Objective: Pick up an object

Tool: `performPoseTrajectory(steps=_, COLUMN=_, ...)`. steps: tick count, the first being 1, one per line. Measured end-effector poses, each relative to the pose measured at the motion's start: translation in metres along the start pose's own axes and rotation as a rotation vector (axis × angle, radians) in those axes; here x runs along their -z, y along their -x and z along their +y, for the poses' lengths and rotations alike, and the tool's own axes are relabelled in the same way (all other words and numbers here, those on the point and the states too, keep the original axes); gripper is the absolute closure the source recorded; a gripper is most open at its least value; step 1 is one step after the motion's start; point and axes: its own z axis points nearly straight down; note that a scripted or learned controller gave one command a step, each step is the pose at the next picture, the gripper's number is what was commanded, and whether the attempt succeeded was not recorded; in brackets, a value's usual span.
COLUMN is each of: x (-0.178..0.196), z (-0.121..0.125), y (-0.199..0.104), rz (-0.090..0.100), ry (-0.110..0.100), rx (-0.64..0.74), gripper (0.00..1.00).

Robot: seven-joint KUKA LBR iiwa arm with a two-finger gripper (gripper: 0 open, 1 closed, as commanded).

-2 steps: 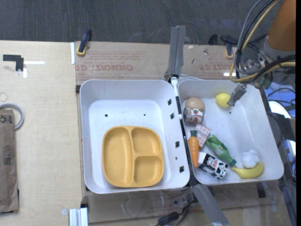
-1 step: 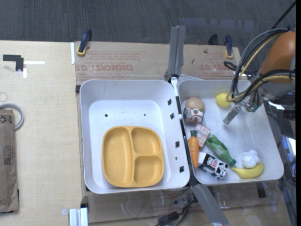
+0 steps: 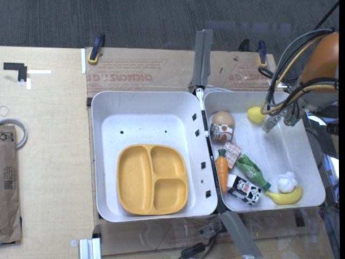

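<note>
The likeliest target is the small yellow lemon (image 3: 255, 115), lying at the far end of the right bin (image 3: 315, 161) and just to the image-left of the claw (image 3: 271, 124) — near it, perhaps brushing it, though you cannot settle that from this angle. Nothing sits between the claw's tips as far as you can see, so count the pick as not yet made; the whole lift is left to do. Whether the claw is spread or closed you cannot tell, since the cables and wrist hardware blur its outline.

Moving outward from the claw, the round brown-and-white item (image 3: 221, 125) lies further to image-left, against the wall between the bins. Nearer the camera than the claw and to its left you have a cluster: the carrot (image 3: 222, 170) along the wall, the small patterned packet (image 3: 232, 152) beside it, the green item (image 3: 251, 169), and the black-and-white carton (image 3: 245, 190). The banana (image 3: 285, 196) and the white ball (image 3: 286, 182) touching it rest in the near corner, well apart from the claw.

Beyond all that, the left bin (image 3: 108, 123) holds the yellow divided plate (image 3: 153, 178) — far from the claw and no part of this try. Judge it as early: approach under way, grasp unproven.
</note>
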Motion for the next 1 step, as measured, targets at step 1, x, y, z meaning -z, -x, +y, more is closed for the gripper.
performPoseTrajectory(steps=1, x=0.0912, z=0.0277, y=-0.0129, rz=0.005, ry=0.0, rx=0.086, gripper=1.0)
